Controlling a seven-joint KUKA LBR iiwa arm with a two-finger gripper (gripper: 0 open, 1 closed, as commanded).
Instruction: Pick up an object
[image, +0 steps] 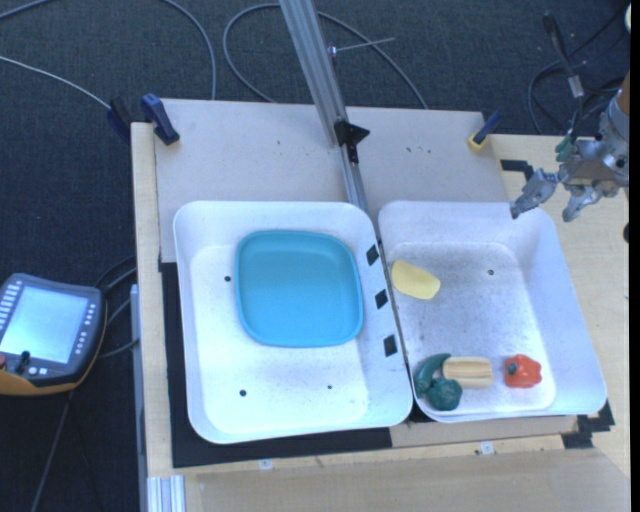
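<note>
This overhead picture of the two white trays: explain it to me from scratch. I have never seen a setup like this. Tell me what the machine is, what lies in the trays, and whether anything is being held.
The camera is fixed above a bench and looks down at a slant. The machine is a robot arm that reaches in from the right; its two-finger gripper is at the far right corner of the right bin, with the fingers spread and nothing between them.

The left bin holds a blue plate. The right bin holds four small toy foods: a yellow piece by its left wall, and along its near edge a green piece, a tan roll and a red pepper.

The job is to pick up an object; none is held yet.
</note>
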